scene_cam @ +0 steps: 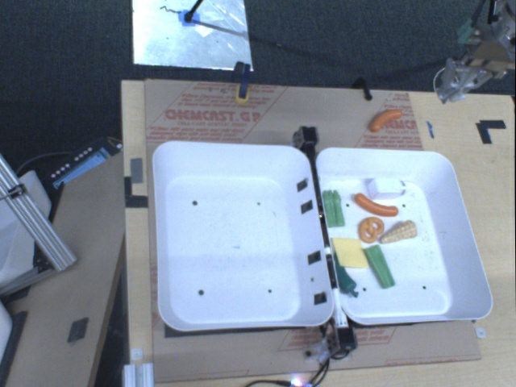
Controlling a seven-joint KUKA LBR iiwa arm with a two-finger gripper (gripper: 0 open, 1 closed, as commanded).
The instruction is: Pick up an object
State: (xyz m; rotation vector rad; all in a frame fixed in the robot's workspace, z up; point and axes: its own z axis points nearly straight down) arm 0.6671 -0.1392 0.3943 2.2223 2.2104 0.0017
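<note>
- The left bin [234, 240] sits on the table's left half, its floor bare; nothing to grasp lies there.
- Along the right bin's [463, 240] left wall lies a green pod-like piece [332, 208], long axis running from the table's far edge toward its near edge. It is close to the dividing wall, so fingers coming down there could strike the rim.
- Just nearer the front edge: a yellow wedge [349, 253], flat, with a dark teal piece [347, 281] touching its near corner, and a second green stick [379, 265] just beside the wedge, tilted so its near end swings right. These three crowd together — a closing grasp could nudge a neighbour or catch two at once.
- Mid-bin, a pretzel [370, 230] lies between the wedge and an orange sausage [377, 206], whose long axis runs roughly left to right, the right end a little nearer the front. It looks round and smooth, so I judge it could roll or squirt out of a pinch along its length; across it is safer.
- A white block [385, 188] sits just beyond the sausage; it is pale against the white floor.
- A tan cone [400, 232] points left toward the pretzel, its wide end to the right.
- A second sausage [386, 120] lies on the table beyond the bin's far rim.
- The gripper [459, 83] hangs over the table's far right corner, well apart from every item; whether its fingers are spread or closed I cannot tell. Any pick needs a long descent, where aim can drift.
</note>
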